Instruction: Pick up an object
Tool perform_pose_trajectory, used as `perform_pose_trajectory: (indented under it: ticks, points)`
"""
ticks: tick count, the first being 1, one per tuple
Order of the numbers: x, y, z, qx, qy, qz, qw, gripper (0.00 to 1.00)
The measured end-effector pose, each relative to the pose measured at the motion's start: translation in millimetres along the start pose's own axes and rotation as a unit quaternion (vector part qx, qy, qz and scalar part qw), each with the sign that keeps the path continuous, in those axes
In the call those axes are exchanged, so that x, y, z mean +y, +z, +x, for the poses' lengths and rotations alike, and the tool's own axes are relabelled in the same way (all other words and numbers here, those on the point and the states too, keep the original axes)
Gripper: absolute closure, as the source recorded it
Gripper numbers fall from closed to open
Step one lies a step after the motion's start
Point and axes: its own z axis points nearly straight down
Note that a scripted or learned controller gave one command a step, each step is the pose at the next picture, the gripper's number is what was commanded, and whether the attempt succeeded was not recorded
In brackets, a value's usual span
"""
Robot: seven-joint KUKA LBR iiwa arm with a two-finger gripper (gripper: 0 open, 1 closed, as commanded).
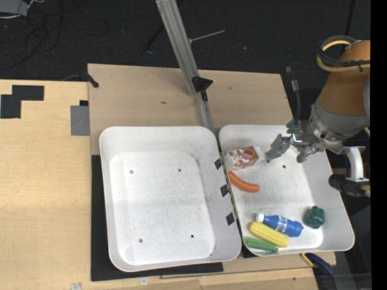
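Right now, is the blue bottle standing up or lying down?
Lying down. The blue bottle rests on its side in the right bin, white cap pointing left, beside the corn cob.

Single fixed camera above bench (48, 162); slanted downward view; both bins (115, 162) framed

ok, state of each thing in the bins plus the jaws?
gripper: jaws open, holding nothing, above the right bin
packet: lying flat by the bin's left wall
sausage: lying flat, untouched
bottle: on its side
corn: lying against the bottle
bean: lying by the front rim
pepper: resting near the right wall
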Motion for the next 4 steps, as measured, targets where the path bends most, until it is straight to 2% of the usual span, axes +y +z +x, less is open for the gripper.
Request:
perform_pose_trajectory:
  ticks: [1,2,3,4]
  points:
    - [1,-3,-1,-0.001,0.001,-0.003,1.0000,0.00]
    - [1,62,-2,0.000,0.001,0.001,1.0000,0.00]
    - [-4,106,0,0.000,0.001,0.000,1.0000,0.00]
    - [-3,130,1,-0.001,0.002,-0.004,1.0000,0.00]
